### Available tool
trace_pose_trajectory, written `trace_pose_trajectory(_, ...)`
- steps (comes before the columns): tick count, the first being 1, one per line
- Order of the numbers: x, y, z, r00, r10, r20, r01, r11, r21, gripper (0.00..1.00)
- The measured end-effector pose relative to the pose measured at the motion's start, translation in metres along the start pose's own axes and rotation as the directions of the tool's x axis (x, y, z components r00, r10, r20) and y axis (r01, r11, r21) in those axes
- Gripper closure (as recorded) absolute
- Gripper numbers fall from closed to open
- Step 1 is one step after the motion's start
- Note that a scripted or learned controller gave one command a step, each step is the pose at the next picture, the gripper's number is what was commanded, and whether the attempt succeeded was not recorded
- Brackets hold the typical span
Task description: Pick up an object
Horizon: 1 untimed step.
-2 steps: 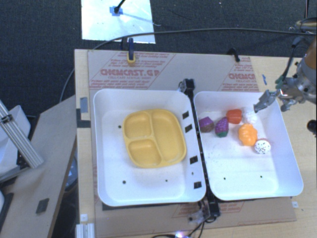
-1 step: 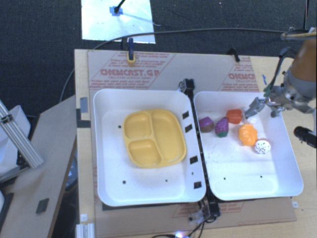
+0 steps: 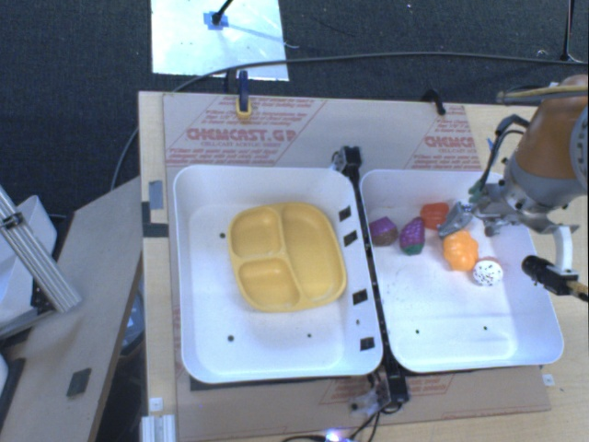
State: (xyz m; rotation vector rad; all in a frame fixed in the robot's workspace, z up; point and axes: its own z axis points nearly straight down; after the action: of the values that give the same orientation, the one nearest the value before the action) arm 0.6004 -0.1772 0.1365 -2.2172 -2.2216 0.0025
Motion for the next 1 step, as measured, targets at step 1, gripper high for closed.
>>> trace_pose_trajectory(1, 0.0007, 0.0001, 0.0521, 1.0, 0.001, 0.0, -0.001, 1.0, -0.002, 0.0)
